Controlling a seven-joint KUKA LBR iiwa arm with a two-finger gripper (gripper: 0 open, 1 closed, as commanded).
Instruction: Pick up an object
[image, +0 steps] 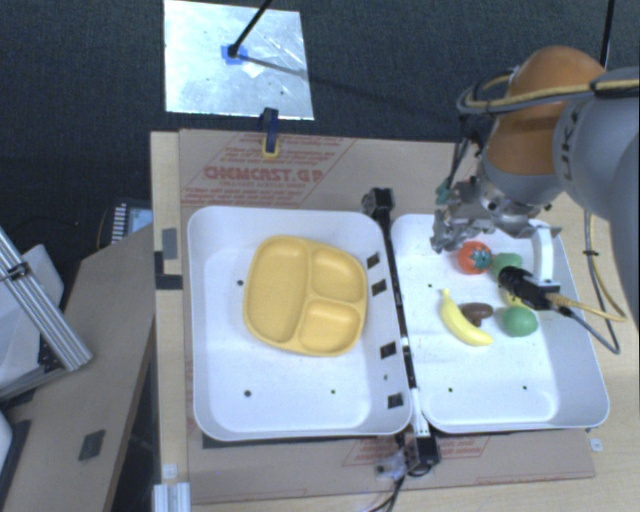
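Note:
In the right bin (500, 390) lie a yellow banana (463, 321), a small brown object (479, 312), a green fruit (517, 321), a smaller green piece (507, 263) and a red-orange fruit (473, 257). My gripper (455, 232) hangs at the bin's far edge, just above and left of the red-orange fruit. The grey wrist hides the fingertips, and I see nothing held between them.
A yellow three-compartment plate (303, 294) lies in the left bin (230, 390). A black divider (392, 300) runs between the bins. The arm with its orange band (540, 100) comes in from the upper right. A yellow cable (590, 310) crosses the right bin's rim.

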